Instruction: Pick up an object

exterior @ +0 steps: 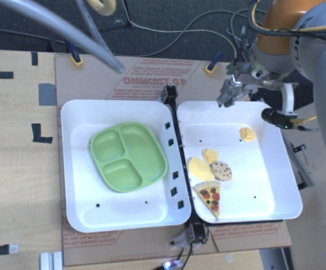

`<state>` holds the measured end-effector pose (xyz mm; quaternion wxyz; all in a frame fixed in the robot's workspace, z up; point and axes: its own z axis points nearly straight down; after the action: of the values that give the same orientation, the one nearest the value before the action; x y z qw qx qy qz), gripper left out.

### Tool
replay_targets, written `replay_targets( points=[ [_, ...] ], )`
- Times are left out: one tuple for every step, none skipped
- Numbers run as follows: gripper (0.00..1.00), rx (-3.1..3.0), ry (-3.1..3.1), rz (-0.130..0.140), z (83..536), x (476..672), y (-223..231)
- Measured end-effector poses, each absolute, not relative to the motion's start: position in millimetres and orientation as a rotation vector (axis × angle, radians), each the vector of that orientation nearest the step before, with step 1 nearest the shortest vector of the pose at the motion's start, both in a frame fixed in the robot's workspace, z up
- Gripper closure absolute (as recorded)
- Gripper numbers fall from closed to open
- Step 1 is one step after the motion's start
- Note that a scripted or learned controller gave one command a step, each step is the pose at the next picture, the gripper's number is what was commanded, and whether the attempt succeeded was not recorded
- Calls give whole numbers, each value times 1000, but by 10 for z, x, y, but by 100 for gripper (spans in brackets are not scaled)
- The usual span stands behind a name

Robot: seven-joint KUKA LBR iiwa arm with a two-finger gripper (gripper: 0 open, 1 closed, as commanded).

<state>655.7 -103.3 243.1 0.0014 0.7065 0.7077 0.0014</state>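
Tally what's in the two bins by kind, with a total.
Green three-compartment plastic tray, left bin: 1
Small yellow toy-food lumps, right bin: 2
Pale yellow wedge-shaped piece: 1
Round brown-speckled toy cookie: 1
Toy pizza slice with red dots: 1
Total: 6

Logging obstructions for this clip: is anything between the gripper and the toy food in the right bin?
Nothing visible. The gripper hangs over the right bin's far rim; the food pieces lie uncovered on its floor.
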Motion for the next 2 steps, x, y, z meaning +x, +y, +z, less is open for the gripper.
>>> replay_targets(
  points=[
    [100, 2217, 2228, -1, 2312, 6466, -526],
    [100, 2217, 2228, -1, 2385, 6253, -54]
  ],
)
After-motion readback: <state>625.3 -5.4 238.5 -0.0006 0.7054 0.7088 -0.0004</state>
